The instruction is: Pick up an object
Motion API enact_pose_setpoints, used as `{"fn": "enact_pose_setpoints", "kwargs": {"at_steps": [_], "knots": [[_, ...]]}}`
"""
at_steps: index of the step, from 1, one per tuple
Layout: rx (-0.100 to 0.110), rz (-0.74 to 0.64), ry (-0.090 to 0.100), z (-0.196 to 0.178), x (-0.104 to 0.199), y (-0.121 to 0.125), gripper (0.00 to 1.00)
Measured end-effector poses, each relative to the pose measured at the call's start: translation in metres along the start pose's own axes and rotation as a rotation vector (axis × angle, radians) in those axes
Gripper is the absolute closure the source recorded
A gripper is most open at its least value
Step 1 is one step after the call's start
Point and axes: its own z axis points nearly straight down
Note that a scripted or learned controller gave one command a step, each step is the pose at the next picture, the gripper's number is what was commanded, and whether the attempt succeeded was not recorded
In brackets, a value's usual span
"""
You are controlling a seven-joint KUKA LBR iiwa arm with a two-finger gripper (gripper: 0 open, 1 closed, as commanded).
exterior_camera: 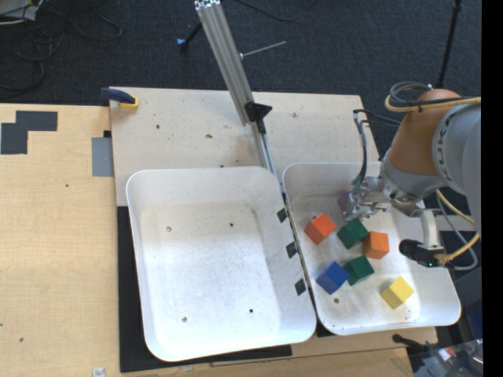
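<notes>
The right bin [409, 314] holds several small cubes: an orange one [320, 228], a green one [353, 233], a second orange one [377, 244], a blue one [332, 277], a second green one [360, 269] and a yellow one [397, 292]. My gripper [357, 204] hangs low in the bin's back part, just above and behind the first green cube and to the right of the first orange cube. Nothing shows between its tips.
The left bin [157, 210] lies beside the right one, joined by black clips along the shared rim. A slanted aluminium post [228, 57] rises behind the bins. A cable loops off the arm at the right of the bin.
</notes>
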Motion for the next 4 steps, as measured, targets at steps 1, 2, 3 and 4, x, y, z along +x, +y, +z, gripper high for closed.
{"fn": "enact_pose_setpoints", "kwargs": {"at_steps": [1, 2, 3, 4], "knots": [[-0.006, 0.003, -0.001, -0.061, -0.001, -0.006, 1.0], [-0.005, -0.003, -0.001, -0.107, -0.003, -0.005, 1.0], [0.002, -0.007, 0.003, -0.104, 0.055, -0.018, 1.0], [0.0, -0.008, 0.002, -0.11, 0.111, -0.012, 1.0]]}}
